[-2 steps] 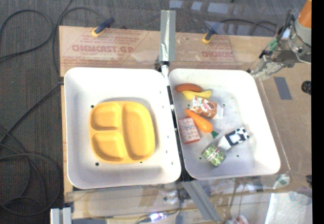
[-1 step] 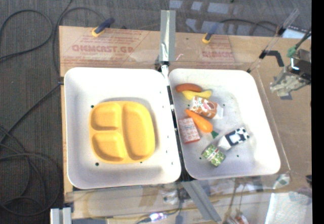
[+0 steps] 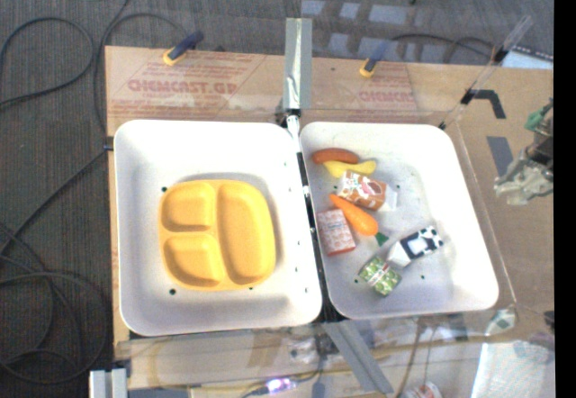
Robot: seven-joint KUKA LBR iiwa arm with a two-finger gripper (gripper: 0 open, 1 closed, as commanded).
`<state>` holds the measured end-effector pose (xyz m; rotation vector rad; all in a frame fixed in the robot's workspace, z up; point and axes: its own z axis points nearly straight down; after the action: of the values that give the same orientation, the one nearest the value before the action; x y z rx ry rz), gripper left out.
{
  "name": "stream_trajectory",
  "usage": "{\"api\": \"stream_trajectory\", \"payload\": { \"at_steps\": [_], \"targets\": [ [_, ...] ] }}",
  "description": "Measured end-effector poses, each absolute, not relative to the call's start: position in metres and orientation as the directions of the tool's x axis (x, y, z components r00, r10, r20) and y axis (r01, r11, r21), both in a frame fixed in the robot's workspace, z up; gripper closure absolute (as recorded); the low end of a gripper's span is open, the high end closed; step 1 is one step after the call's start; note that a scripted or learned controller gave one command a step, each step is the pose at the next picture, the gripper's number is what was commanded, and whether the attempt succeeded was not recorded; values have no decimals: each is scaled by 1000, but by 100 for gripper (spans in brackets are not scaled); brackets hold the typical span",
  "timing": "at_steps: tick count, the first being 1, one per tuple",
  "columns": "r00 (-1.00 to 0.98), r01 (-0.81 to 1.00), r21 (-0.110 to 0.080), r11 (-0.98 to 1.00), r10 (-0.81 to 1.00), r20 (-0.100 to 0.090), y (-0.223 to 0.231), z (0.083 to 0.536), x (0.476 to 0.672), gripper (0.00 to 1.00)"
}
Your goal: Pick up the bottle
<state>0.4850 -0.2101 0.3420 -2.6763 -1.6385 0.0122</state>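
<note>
The bottle [image 3: 416, 246] is white with black patches and lies on its side in the lower middle of the right bin [image 3: 468, 207]. A small green can [image 3: 379, 275] rests just below its left end. My gripper [image 3: 524, 181] hangs at the far right of the camera view, outside the right bin's right rim and well apart from the bottle. Nothing shows between its tips.
The right bin also holds a sausage [image 3: 335, 156], a yellow piece [image 3: 347, 168], an orange carton [image 3: 364, 191], a carrot [image 3: 354, 215] and a pink box [image 3: 335, 231]. A yellow divided plate [image 3: 219, 232] sits in the left bin [image 3: 135, 162].
</note>
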Motion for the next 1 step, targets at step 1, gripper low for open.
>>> {"api": "stream_trajectory", "payload": {
  "at_steps": [1],
  "targets": [
    [512,859,-8,-512,859,-4,-213,324,485,100]
  ]
}}
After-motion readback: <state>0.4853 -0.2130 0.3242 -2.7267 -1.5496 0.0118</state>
